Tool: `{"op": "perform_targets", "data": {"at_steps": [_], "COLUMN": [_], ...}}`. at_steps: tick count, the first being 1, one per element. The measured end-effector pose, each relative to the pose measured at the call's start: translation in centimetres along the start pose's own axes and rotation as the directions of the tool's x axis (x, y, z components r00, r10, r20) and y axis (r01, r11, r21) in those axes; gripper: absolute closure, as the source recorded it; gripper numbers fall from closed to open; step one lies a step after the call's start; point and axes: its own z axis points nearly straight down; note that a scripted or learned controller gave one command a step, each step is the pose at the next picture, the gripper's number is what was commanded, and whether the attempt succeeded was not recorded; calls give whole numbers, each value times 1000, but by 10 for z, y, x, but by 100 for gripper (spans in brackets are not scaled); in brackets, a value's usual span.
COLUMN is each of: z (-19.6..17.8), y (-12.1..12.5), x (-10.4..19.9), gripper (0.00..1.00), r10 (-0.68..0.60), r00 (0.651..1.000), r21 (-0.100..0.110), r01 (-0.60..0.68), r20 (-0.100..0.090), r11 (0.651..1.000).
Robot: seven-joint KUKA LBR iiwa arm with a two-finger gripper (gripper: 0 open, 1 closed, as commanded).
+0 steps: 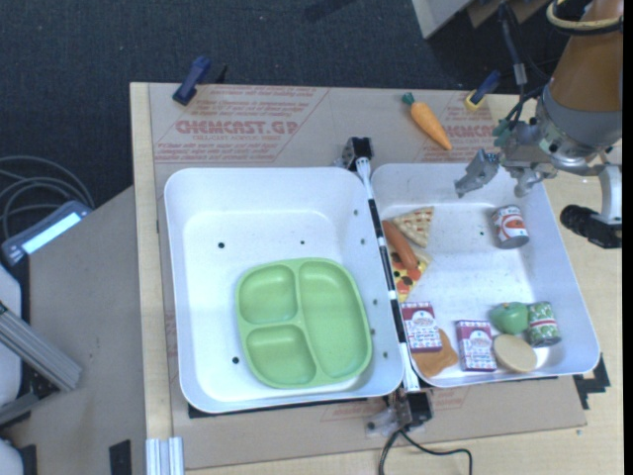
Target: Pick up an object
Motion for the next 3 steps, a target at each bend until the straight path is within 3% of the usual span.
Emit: {"op": "perform_targets", "data": {"at_steps": [1, 2, 3], "z": [15, 62, 112], "y": [25, 18, 13], "x": [-55, -83, -63], "gripper": [0, 0, 0], "r10": [0, 0, -1], "r00": [1000, 1000, 1000], "r21": [-2, 2, 1], "r01": [0, 0, 1], "r20": [2, 0, -1], "r11": [1000, 1000, 1000]}}
